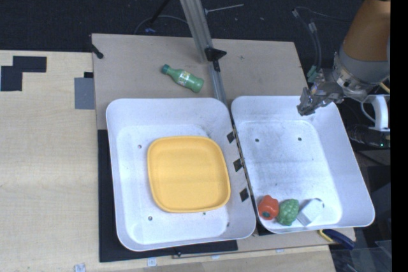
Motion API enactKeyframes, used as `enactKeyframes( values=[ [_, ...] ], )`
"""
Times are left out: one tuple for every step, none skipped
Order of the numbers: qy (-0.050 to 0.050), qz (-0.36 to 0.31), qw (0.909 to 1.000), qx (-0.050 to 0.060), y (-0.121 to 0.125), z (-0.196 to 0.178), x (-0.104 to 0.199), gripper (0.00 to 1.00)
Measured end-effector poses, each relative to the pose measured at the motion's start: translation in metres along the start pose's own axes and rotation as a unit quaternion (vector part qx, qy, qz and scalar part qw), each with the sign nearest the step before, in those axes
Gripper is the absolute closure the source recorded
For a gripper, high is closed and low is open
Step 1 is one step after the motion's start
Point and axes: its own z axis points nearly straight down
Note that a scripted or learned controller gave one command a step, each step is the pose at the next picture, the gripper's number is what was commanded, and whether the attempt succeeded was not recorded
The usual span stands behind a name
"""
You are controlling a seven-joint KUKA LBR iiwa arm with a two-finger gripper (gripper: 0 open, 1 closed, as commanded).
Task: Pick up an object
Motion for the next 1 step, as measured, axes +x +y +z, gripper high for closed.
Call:
enactKeyframes(
  values=[
    [0.000, -0.002, 1.0000, 0.002, -0.0211, -0.0044, 0.0489, 1.00]
  ],
)
